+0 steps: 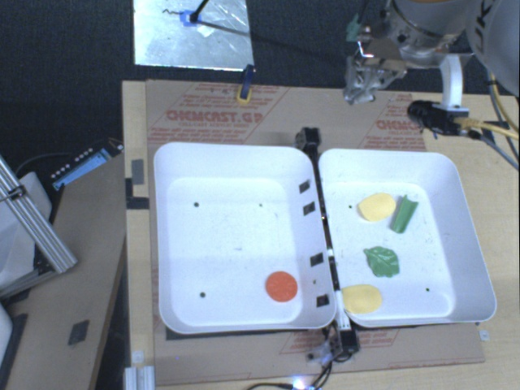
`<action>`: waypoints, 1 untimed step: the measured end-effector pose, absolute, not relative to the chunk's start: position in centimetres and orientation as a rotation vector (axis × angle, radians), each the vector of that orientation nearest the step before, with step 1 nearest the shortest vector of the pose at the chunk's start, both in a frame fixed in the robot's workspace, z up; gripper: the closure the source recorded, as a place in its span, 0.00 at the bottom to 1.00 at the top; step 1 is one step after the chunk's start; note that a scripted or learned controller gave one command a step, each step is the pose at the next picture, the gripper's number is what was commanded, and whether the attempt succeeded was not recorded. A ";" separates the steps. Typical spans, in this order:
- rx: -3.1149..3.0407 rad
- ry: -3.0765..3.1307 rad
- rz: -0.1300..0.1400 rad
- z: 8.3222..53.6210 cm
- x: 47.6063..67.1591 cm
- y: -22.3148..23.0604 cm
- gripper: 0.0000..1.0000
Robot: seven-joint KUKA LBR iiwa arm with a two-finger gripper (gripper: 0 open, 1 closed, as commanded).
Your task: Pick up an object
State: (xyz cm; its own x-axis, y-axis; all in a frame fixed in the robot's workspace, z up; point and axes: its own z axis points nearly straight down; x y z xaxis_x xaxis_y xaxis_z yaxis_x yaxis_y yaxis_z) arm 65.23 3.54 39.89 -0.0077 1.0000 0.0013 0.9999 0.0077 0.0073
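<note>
The yellow disc [377,206] lies in the right bin [467,218], well below the claw [363,90], which hangs above the bench [211,108] beyond the bins. It looks flat and pale yellow. Just beside it rests a green stick [403,214]; nearer sit a green leaf [382,261] and another yellow piece [361,299]. An orange disc [282,287] lies in the left bin [175,218].

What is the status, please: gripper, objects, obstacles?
Gripper high behind the bins, nothing between its fingers. Orange disc in left bin; four items in right bin. Nothing blocks them.
</note>
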 end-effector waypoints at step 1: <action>2.211 2.227 0.009 46.1 61.5 5.6 1.00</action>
State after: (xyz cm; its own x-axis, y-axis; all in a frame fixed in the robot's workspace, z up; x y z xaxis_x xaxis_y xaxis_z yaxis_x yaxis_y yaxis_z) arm 61.47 5.57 46.08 -0.0071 1.0000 0.0017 1.0000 0.0071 0.0064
